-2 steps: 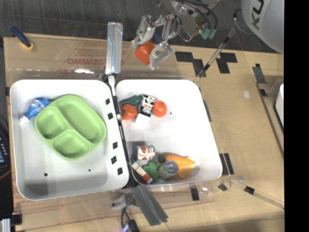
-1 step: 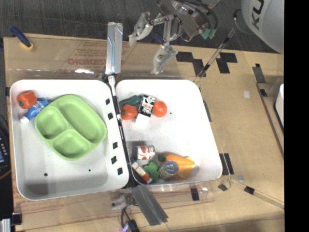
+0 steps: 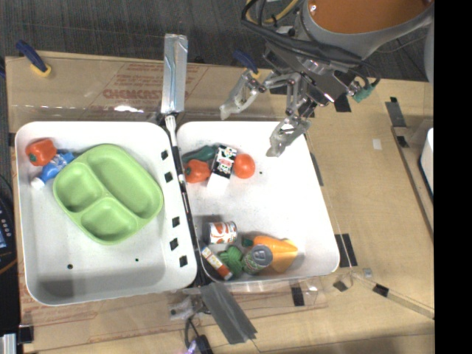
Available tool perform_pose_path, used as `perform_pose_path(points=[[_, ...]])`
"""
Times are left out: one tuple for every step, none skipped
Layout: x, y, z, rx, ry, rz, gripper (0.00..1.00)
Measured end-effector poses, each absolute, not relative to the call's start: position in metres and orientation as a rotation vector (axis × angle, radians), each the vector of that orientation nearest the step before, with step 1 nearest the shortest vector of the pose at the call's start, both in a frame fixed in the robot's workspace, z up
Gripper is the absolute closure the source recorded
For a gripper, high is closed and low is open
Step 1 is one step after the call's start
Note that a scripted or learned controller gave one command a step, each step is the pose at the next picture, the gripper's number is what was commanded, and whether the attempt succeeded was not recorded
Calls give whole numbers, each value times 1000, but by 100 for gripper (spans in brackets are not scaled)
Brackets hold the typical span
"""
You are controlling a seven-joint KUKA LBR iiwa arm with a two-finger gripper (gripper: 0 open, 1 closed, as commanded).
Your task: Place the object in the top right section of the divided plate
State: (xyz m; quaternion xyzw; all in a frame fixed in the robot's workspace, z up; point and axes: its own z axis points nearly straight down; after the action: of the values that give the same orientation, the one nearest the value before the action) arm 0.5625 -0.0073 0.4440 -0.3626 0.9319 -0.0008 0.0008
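A green divided plate (image 3: 109, 192) lies in the left bin (image 3: 44, 271), with nothing in its sections. My gripper (image 3: 257, 124) hangs above the far edge of the right bin (image 3: 310, 212), open, with one finger (image 3: 234, 102) to the left and the other finger (image 3: 282, 140) to the right and nothing between them. Just below it lie a red tomato (image 3: 244, 167), a small black-and-white box (image 3: 224, 161) and a red pepper with a green top (image 3: 196, 168).
At the right bin's front lie a small red-and-white can (image 3: 222, 233), an orange carrot-like toy (image 3: 277, 251), a round tin (image 3: 259, 257) and green pieces (image 3: 234, 258). A red toy (image 3: 41, 151) and a blue one (image 3: 51, 170) sit in the left bin's far left corner.
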Motion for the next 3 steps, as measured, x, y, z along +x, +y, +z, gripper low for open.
perform_pose_path(points=[[563,-7,455,-1140,2923,-6,100],[657,-66,441,-1172,2915,0,100],[655,-68,443,-1162,2918,-1,100]])
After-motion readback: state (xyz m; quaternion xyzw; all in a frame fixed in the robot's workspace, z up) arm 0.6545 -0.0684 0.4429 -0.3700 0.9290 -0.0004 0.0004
